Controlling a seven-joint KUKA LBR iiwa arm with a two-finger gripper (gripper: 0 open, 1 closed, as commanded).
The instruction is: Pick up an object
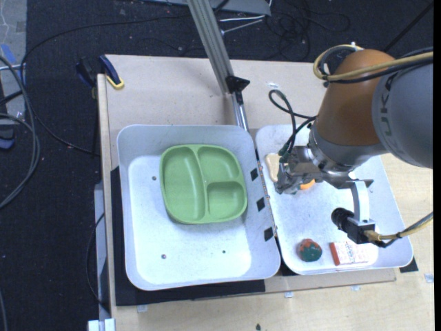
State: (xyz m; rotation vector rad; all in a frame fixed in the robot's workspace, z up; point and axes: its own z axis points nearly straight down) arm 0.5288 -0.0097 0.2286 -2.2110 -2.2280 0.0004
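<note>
The gripper (293, 179) is low in the right bin (393, 205), near that bin's left wall; whether it is apart or together cannot be told, as the arm's orange band hides most of it. A small orange thing (307, 183) peeks out just beside it — too hidden to tell its shape or which way it points.

Near the bin's front edge lies a small ball (309, 249), round, teal with a red-orange patch on top, with no long axis. Just right of it, apart from it, lies a flat red-and-white box (350, 253), its long axis running left to right along the front wall.

The left bin (138, 254) holds a smooth, pale green plate (204, 183) — rounded-square, with three compartments. Both bins sit on a tan counter (172, 92).
</note>
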